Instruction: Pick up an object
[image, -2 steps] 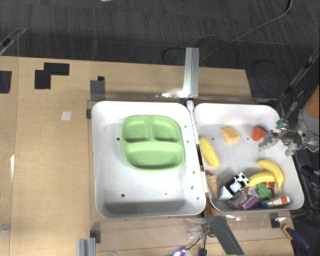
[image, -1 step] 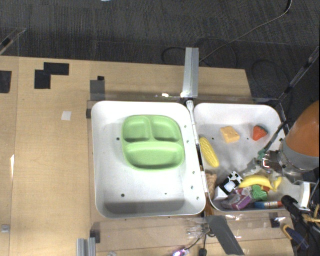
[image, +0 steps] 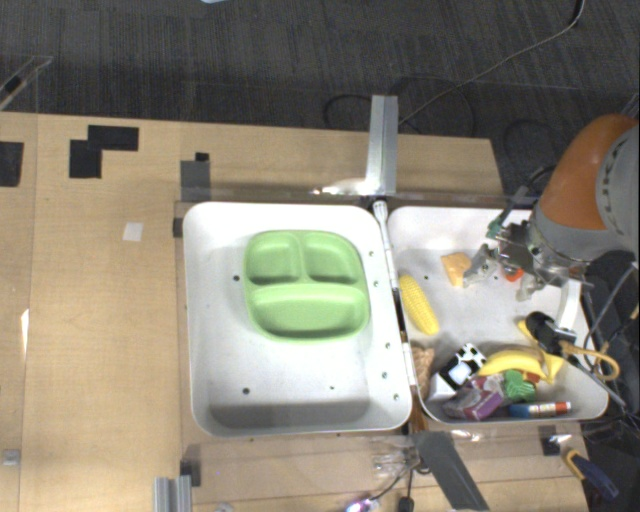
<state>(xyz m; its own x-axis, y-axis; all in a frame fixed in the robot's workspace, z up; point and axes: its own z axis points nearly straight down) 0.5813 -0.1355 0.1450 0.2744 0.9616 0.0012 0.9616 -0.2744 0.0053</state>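
Your gripper hangs over the upper part of the right bin, just right of a small orange-yellow chunk; whether it is released or clenched you cannot tell from this slant, and nothing shows in its grasp. In that same bin, the corn cob lies along the left wall, while the banana, a black-and-white piece, a green block, a purple item and a marker crowd the lower end. The left bin carries a green divided tray, well apart from the arm.
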